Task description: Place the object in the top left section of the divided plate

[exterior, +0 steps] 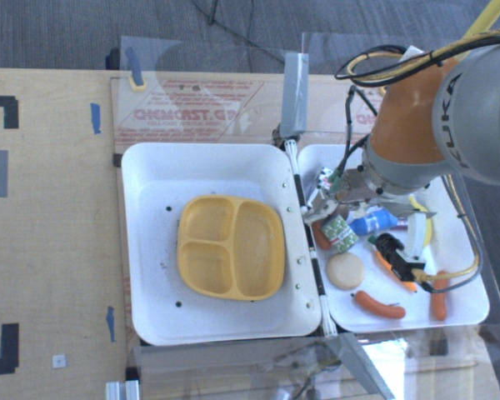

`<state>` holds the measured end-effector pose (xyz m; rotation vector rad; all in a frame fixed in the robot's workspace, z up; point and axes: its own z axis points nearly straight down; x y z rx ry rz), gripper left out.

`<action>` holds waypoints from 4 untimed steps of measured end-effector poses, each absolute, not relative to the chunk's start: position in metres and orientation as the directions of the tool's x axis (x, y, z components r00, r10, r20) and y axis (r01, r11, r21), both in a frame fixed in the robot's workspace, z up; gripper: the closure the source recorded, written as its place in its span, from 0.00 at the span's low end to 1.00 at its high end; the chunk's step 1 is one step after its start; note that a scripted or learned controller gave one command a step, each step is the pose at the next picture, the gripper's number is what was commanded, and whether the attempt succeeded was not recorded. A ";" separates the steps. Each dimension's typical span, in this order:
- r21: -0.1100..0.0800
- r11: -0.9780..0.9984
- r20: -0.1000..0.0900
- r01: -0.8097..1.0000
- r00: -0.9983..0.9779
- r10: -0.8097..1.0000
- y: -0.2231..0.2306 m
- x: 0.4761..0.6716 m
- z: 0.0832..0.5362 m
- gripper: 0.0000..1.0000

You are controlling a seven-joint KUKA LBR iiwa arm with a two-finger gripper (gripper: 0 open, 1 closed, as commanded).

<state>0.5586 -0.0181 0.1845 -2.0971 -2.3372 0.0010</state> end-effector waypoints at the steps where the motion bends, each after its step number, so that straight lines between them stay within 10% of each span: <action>1: 0.000 0.107 0.000 0.994 -0.107 0.994 -0.018 0.559 0.195 1.00; 2: -0.001 0.230 0.000 0.973 -0.230 0.973 -0.092 0.492 0.184 1.00; 3: 0.001 0.317 0.000 0.948 -0.317 0.948 -0.112 0.486 0.190 1.00; 4: 0.003 0.410 -0.002 0.912 -0.410 0.912 -0.061 0.530 0.227 1.00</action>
